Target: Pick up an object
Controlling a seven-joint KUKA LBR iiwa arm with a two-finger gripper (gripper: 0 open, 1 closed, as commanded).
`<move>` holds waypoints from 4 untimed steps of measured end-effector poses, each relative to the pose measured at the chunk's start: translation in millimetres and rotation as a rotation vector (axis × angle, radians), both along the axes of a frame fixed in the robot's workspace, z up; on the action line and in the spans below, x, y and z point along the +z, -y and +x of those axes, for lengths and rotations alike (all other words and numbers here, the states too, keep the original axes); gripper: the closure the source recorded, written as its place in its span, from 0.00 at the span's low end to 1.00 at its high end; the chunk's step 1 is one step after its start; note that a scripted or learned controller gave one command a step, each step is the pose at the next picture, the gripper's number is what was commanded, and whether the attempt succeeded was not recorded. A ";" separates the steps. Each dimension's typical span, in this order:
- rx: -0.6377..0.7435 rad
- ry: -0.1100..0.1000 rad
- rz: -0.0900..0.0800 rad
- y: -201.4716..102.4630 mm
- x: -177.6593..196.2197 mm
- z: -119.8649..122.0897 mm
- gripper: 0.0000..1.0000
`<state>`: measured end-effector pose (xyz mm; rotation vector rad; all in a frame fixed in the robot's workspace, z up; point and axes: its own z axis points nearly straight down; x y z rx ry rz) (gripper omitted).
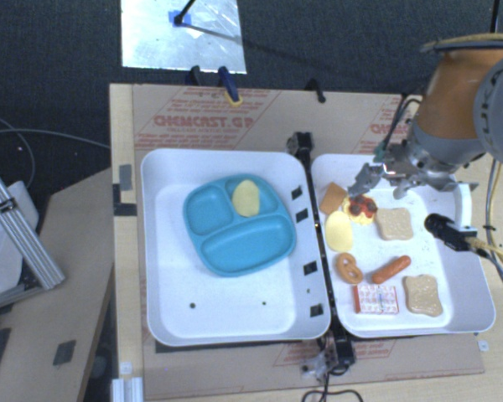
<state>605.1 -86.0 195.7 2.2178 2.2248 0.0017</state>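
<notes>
Gripper (362,198), low in the right bin (478,308) over a small red-and-yellow item (363,209); whether it holds anything cannot be told. Bread (394,224), sausage (391,268) and pretzel (348,267) lie nearby as pick candidates. Left bin: blue tray (235,241).

Dark carpet floor (50,48) at far and left. Shiny silver sheet (183,22) lying on it at far centre. Tan tabletop (67,249) at left, carrying a metal frame (12,233). Printed brown cardboard (201,115) spread beneath two white bins.
</notes>
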 end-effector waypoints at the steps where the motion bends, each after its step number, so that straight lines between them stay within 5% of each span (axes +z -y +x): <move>1: -0.001 0.008 -0.002 0.5 -95.9 41.6 0.00; 2: 0.000 0.007 -0.002 0.7 -87.3 41.8 1.00; 3: -0.007 0.001 -0.005 95.7 -105.2 62.7 1.00; 4: 0.011 0.014 0.003 -15.2 -3.6 67.6 1.00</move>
